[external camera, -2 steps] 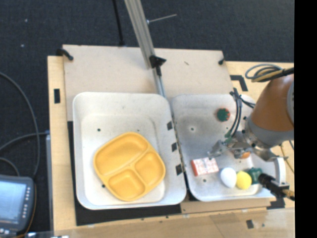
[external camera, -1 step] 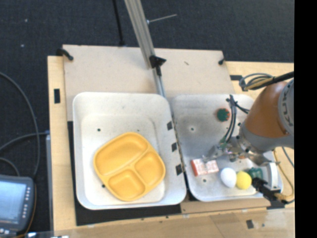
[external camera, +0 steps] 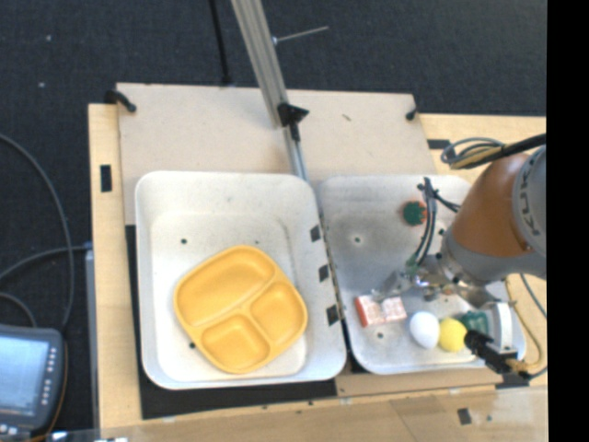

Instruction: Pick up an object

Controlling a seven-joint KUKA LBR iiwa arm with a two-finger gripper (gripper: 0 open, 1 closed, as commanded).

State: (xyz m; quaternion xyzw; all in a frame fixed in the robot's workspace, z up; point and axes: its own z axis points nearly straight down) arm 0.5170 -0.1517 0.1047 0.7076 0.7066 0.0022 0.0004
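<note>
Two white bins sit side by side on my surface (external camera: 221,136), a pale board bench with dark carpet floor (external camera: 110,26) around it and black cables trailing on the left. Nearest the camera, bottom left corner, a small grey monitor (external camera: 28,376) sits off the surface.

Near edge of the right bin (external camera: 368,210): white egg-shaped ball (external camera: 423,329), yellow ball (external camera: 452,333) touching it on its right, small red and white box (external camera: 380,310) just left of the white ball. Something teal and white (external camera: 488,325) lies at the bin's right rim, partly hidden by my arm.

My end effector (external camera: 416,279) hangs low in the right bin, just above and behind the box and white ball, close but not visibly touching them. Cannot tell whether it is open or closed; nothing visibly held.

Left bin (external camera: 166,201) holds a yellow three-compartment tray (external camera: 241,308), lying flat, tilted diagonally.

Farther back in the right bin, a small green round object (external camera: 413,212) beside my cabling. Behind that, an aluminium strut (external camera: 262,53) rises from between the bins toward the top edge.
</note>
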